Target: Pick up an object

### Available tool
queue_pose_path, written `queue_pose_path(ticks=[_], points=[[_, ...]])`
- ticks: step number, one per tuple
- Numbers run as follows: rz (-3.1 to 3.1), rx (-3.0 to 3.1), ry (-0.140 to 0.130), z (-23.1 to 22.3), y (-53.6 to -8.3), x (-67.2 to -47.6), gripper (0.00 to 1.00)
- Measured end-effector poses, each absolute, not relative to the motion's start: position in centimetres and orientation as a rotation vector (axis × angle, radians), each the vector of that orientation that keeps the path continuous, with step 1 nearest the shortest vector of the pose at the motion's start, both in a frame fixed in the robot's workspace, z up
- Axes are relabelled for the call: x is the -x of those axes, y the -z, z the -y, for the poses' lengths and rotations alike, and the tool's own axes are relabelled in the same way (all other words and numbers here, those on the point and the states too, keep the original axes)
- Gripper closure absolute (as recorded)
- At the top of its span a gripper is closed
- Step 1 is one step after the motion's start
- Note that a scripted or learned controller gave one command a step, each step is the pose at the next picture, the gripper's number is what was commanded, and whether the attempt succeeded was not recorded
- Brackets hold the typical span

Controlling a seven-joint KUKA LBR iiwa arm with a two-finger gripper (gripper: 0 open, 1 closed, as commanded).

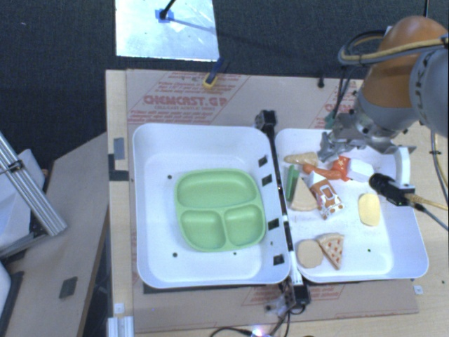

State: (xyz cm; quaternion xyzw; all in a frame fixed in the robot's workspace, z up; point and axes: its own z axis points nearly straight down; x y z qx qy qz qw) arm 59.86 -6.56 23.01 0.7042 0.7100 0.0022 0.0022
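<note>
Toy food (pixel 324 196) lies scattered across the right bin (pixel 403 258): a pizza slice (pixel 332 248) and a round cookie (pixel 309 253) toward 6 o'clock, a yellow lemon (pixel 369 209) at 3, a green stick (pixel 291 182) at 9. The gripper (pixel 335 148) hangs low at the bin's 12 o'clock edge, just above an orange piece (pixel 331 172); whether it grips anything cannot be told. A green divided plate (pixel 217 209) sits centred in the left bin (pixel 158 188).

Fixed above the bench (pixel 175 100), looking down at a slant on both white bins (pixel 154 153), from fairly far back; arm (pixel 410 62) entering from the right.
</note>
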Motion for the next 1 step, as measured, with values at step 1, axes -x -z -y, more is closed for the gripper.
queue_pose_path(ticks=[1], points=[[-2.228, -2.209, -0.007, 3.71, -21.79, -64.95, 1.0]])
